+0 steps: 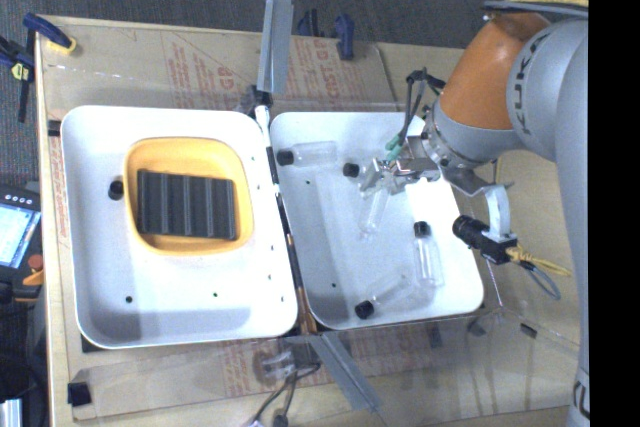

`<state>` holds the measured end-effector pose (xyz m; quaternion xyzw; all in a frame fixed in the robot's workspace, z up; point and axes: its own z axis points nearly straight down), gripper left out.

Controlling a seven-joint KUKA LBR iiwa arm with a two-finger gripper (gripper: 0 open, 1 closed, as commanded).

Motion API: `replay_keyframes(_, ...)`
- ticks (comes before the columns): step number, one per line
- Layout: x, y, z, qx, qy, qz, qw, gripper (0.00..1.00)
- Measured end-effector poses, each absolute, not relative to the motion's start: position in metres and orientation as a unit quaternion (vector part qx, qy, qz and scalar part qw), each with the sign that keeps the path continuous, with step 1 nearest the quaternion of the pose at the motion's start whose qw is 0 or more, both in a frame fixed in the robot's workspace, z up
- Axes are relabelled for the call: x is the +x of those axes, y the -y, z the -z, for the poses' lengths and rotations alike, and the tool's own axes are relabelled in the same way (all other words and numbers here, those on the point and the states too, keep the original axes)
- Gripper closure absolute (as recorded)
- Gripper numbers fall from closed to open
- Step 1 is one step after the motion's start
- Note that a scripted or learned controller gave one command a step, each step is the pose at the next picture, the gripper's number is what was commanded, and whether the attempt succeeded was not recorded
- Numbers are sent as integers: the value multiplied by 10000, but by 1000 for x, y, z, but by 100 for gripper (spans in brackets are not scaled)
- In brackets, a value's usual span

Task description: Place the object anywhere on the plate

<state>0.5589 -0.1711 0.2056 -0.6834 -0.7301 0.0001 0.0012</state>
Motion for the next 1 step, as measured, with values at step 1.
replay_keyframes(1,611,92,-248,-5933,8050,-2,6,100)
